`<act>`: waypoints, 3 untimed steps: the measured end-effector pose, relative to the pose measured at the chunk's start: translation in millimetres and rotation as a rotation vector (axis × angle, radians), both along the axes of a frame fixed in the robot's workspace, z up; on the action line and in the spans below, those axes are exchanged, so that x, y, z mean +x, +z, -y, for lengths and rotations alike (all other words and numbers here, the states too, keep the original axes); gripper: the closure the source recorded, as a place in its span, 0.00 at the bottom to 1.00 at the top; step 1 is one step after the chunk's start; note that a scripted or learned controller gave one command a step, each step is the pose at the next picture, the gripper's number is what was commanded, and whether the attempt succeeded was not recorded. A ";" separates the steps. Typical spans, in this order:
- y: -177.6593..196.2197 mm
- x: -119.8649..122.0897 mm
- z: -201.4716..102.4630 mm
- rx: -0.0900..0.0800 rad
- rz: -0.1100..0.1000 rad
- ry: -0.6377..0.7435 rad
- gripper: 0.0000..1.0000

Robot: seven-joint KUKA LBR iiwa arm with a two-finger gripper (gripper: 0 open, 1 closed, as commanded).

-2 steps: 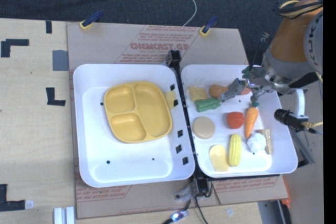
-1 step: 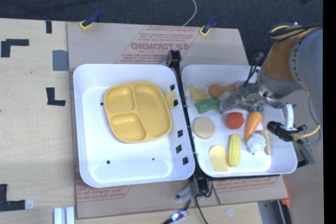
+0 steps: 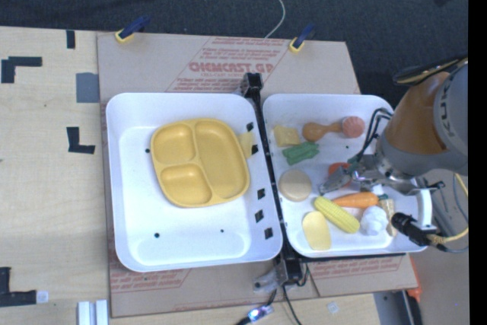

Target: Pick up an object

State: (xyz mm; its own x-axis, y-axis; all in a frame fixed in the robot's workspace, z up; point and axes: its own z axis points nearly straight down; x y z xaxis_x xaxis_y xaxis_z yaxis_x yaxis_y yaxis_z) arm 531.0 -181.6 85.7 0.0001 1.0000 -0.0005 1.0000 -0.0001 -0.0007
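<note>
Food toys crowd the right bin (image 3: 365, 100), any of them a candidate for the pick: a yellow corn cob (image 3: 336, 214) lies on a slant near the bin's middle, an orange carrot (image 3: 355, 200) sits just beside it toward the arm, and a white lumpy piece (image 3: 373, 221) rests against the carrot's near side. A pale yellow oval piece (image 3: 316, 230) lies at the front wall, a beige round piece (image 3: 295, 184) sits by the divider, and a green piece (image 3: 301, 152) and a small yellow wedge (image 3: 285, 135) lie behind that. A brown drumstick-shaped piece with a pink end (image 3: 332, 129) lies near the back wall. Gripper (image 3: 341, 178) is low over the right bin, its metal tips just above the carrot and close to a small red bit (image 3: 338, 167); whether the jaws are parted or closed cannot be told at this angle, and nothing is visibly between them. The grey arm (image 3: 426, 133) with its orange band enters from the right. The left bin (image 3: 125, 164) holds a yellow divided plate (image 3: 200, 161), well apart from the gripper. Both bins sit on a cardboard sheet (image 3: 228, 65).
</note>
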 end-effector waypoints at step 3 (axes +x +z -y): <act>299.9 -45.7 -162.1 0.002 0.018 0.007 0.00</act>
